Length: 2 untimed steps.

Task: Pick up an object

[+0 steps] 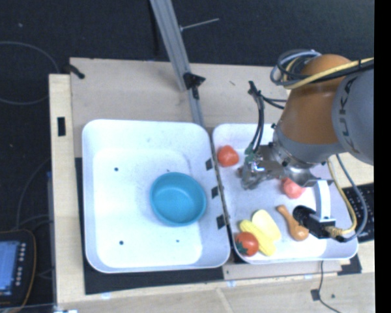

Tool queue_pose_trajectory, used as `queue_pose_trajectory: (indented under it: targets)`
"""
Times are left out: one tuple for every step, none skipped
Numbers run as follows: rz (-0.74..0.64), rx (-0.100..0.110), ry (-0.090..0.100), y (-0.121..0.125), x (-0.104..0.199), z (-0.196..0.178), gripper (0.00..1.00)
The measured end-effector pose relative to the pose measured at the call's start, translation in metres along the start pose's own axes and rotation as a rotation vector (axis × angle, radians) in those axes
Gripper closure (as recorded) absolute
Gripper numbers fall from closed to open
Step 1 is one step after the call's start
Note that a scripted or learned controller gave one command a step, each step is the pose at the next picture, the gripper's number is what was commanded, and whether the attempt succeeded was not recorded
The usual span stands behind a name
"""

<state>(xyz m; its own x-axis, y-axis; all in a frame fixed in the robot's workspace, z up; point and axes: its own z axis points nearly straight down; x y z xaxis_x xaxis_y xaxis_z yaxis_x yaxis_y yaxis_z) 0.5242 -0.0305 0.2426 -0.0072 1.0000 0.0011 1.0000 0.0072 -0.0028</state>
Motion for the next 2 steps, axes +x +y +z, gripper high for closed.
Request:
queue_pose_trajectory:
  targets:
    - [-0.004, -0.002, 0.003, 0.005, 0.056, -0.008, 1.0]
    - [-0.002, 0.003, 0.0, -0.004, 0.109, 0.009, 1.0]
